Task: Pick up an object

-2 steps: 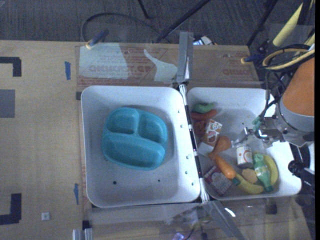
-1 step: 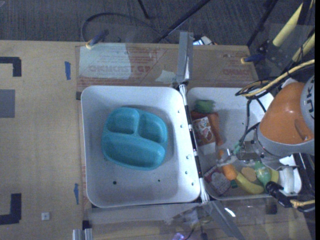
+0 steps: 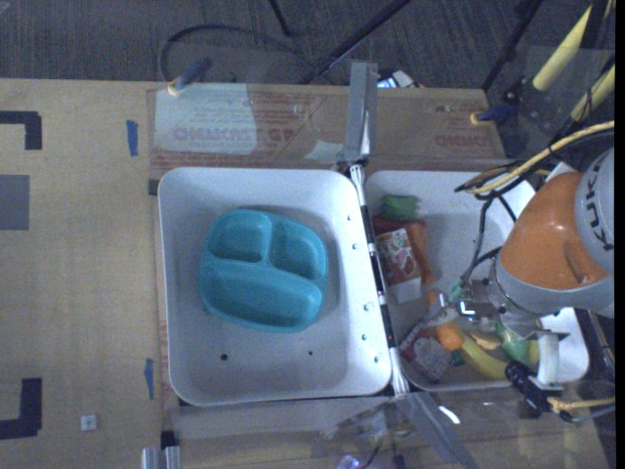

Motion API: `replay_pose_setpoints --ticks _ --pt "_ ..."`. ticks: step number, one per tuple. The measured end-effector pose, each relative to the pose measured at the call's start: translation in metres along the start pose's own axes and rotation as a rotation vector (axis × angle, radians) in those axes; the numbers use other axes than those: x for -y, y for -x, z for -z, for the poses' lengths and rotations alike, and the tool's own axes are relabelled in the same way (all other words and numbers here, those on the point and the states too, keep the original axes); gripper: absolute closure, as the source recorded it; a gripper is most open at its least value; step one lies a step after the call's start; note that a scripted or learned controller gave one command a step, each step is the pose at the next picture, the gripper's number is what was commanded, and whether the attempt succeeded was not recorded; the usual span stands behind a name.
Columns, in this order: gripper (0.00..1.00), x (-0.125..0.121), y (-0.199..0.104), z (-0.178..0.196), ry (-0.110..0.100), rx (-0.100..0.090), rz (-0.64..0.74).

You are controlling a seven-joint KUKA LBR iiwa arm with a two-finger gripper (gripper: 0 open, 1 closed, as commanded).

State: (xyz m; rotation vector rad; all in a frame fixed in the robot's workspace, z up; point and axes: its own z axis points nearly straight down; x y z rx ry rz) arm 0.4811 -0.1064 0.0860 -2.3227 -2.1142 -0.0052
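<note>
Your gripper [image 3: 467,311] sits low in the right bin [image 3: 444,198], lower right of the frame, over a clutter of small things; whether it is released or clenched cannot be told. Nearest it lies a banana [image 3: 480,357], probably light, stiff and smooth. Its long axis runs from upper left to lower right, so take it across the middle.
</note>
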Motion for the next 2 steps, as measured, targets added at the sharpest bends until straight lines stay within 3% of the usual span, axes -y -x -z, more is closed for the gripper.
replay_pose_setpoints --ticks 1,2 --pt "1.0 -0.002 0.001 0.009 0.004 0.001 -0.004" --pt "1.0 -0.011 -0.072 0.128 -0.005 0.003 -0.039"
